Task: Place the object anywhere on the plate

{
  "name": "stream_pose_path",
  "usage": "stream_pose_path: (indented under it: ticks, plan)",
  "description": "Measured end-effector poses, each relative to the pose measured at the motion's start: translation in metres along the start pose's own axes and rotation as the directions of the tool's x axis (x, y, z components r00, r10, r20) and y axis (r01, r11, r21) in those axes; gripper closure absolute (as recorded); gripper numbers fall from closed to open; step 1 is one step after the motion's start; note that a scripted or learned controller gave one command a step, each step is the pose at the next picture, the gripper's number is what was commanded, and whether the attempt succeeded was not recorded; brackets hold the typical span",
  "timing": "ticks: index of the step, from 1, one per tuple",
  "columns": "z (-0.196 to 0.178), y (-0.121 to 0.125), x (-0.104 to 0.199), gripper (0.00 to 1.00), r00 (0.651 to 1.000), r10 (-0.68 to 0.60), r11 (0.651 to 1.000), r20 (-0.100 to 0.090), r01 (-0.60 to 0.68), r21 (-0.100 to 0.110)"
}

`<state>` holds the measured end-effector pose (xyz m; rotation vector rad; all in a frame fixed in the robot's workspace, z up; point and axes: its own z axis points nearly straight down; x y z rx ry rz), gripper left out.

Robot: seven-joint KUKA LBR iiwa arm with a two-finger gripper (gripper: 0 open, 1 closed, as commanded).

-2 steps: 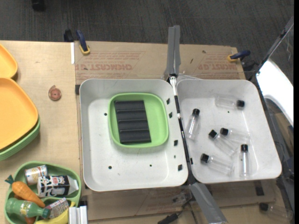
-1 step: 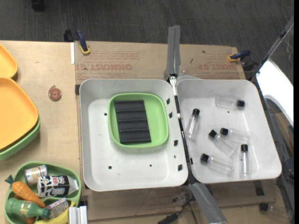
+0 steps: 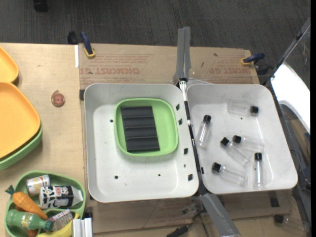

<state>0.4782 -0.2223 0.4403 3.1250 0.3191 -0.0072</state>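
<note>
A green square plate (image 3: 146, 127) sits in the left white bin (image 3: 103, 181). On its middle lies a dark grey ribbed block (image 3: 140, 128). In the right white bin (image 3: 281, 181) lie several clear vials with black caps: one near the left wall (image 3: 204, 129), one at the back right (image 3: 243, 109), two in the middle (image 3: 236, 149), one at the front (image 3: 227, 173) and one upright-lying at the front right (image 3: 257, 168).
Stacked orange and green plates (image 3: 15, 122) rest on the wooden bench at the left. A green bowl of toy food and cans (image 3: 42, 204) stands at the front left. Clamps (image 3: 88, 47) hold the cardboard sheet at the back.
</note>
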Motion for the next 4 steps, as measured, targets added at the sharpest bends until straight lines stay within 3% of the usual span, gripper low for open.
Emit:
stream_pose_path:
  ticks: [2,4]
  plan:
    - [0.001,-0.001,0.000,0.00,1.000,-0.001,1.000,0.002,0.001,0.001]
    - [0.054,0.000,0.000,0.00,1.000,0.004,1.000,0.001,-0.004,0.001]
